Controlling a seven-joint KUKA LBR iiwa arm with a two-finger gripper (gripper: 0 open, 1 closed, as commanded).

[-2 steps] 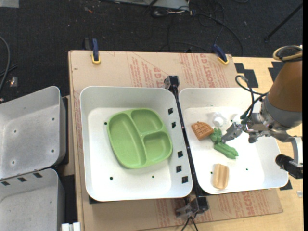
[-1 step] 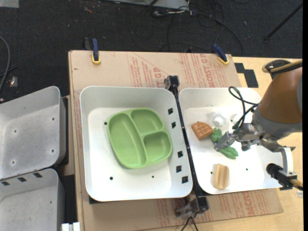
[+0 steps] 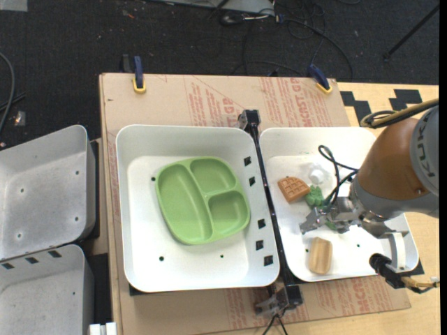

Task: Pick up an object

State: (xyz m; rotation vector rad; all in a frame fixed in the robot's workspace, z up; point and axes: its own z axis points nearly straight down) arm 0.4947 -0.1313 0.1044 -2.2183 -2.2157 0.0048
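Observation:
In the right bin [image 3: 302, 137] lie a brown waffle-like piece [image 3: 292, 188], a small green object [image 3: 314, 197], a pale translucent item [image 3: 316, 176] and a tan block [image 3: 320, 255]. My gripper [image 3: 316, 219] hangs low in this bin, just below the green object and above the tan block. It sits right beside the green object, and I cannot tell whether they touch. The grey and orange arm [image 3: 394, 169] covers the bin's right part.
A green divided plate [image 3: 202, 199] lies in the left bin [image 3: 136, 187]. A black divider [image 3: 264, 201] runs between the bins. Black cables [image 3: 334, 162] loop over the right bin. White panels [image 3: 42, 187] stand off the bench at left.

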